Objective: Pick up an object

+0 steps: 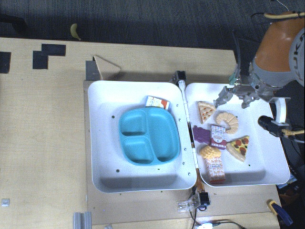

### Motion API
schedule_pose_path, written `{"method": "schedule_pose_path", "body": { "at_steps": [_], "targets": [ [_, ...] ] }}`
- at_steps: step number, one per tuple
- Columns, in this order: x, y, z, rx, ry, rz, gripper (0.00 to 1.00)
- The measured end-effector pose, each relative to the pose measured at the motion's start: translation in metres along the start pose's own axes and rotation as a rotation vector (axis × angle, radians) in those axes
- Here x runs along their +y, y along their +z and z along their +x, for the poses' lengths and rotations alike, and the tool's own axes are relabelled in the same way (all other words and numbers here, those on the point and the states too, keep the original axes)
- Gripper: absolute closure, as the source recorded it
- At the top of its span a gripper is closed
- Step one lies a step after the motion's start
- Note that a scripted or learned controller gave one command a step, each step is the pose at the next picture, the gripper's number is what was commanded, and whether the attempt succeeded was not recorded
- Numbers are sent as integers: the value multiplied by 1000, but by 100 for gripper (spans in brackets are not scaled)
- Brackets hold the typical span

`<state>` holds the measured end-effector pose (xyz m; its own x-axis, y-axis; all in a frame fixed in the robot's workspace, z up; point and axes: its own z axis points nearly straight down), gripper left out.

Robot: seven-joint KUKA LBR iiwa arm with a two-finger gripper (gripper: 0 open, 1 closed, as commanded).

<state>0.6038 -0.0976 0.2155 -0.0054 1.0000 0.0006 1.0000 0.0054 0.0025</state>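
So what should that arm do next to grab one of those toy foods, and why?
Probably lower a little toward the croissant. The gripper hangs over the right bin with nothing between its fingers, and the croissant lies just below it in the view.

Even, fairly bright overhead light; white bins (pixel 100 175) run near blown-out with soft shadows along their inner walls. Overall soft and low-res, small items smeared. Dark floor (pixel 143 8) is grainy.

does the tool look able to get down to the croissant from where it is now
Probably yes. The tool hangs above the right bin, just up from the croissant, which lies uncovered with nothing stacked on it; the waffle sits beside it.
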Motion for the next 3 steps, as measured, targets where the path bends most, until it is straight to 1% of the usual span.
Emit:
{"method": "schedule_pose_path", "body": {
  "at_steps": [1, 2, 3],
  "targets": [
    [31, 120, -7, 0, 2, -2, 0],
    [32, 109, -6, 0, -1, -3, 100],
    [-3, 13, 81, 1, -1, -3, 100]
  ]
}}
